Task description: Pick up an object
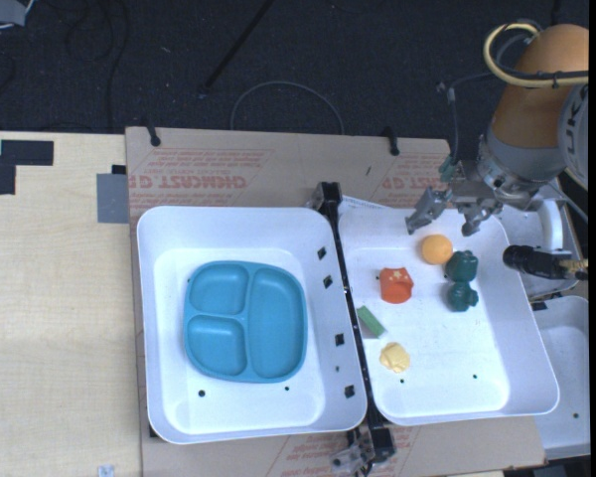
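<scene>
Two white bins sit side by side on a cardboard sheet in the lower middle of the frame. The left bin (169, 266) holds a blue divided plate (245, 319) with three compartments, lying flat near the bin's centre. The right bin (517, 386) holds the small objects.

An orange ball (437, 249) lies in the upper part of the right bin. Just to its right is a dark green object (462, 279), made of two rounded lumps, one above the other; its exact shape is too small to tell. Left of these, near the bin's middle, sits a red-orange block (396, 284). Below and left of the block, close to the divider between the bins, lies a small green piece (371, 320), tilted. Below the block and right of the green piece is a yellow lump (394, 357).

The arm (536, 87) enters at the upper right of the frame. Its gripper (447, 214) hangs over the top edge of the right bin, just above the orange ball and apart from it. The two fingers are spread wide, one pointing lower left and the other lower right, with nothing between them.

Dark cables run across the black floor along the top of the frame.
</scene>
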